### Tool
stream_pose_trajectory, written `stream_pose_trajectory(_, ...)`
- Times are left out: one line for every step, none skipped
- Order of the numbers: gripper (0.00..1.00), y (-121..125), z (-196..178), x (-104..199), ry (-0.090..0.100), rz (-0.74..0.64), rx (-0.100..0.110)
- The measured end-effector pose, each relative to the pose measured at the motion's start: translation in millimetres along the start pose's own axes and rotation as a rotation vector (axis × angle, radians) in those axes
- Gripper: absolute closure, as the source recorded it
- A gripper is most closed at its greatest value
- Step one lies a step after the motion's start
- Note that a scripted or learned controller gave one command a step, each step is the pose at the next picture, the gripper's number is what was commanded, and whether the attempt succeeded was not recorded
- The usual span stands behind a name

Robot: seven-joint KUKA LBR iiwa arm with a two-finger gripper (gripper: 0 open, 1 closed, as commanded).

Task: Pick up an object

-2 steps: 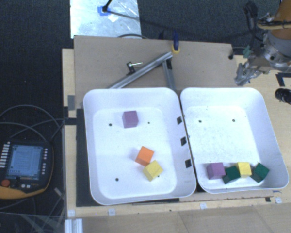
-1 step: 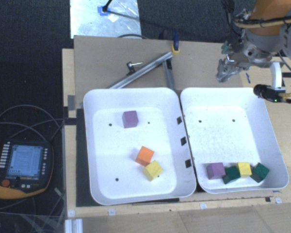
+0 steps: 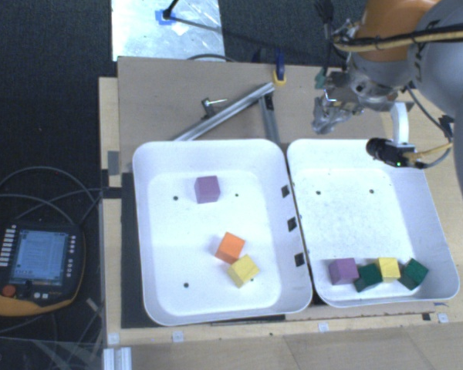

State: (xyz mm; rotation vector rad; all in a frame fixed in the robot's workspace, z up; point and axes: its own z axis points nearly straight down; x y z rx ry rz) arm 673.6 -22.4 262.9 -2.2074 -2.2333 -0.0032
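My gripper hangs above the back edge of the right bin, near its far left corner, and nothing shows between its fingers. The left bin holds a purple cube toward the back, with an orange cube and a yellow cube touching near the front. Along the right bin's front wall lie a purple cube, a dark green block, a yellow cube and another green block.
A metal bar lies slanted on the bench behind the left bin. A teach pendant with cables rests on the floor at the left. The grey arm fills the upper right corner.
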Motion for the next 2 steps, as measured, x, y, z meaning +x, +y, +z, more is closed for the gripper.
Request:
stream_pose_trajectory(1.00,5,16,59,0.000,0.000,0.000)
stream_pose_trajectory(1.00,13,30,115,-0.001,0.001,-0.001)
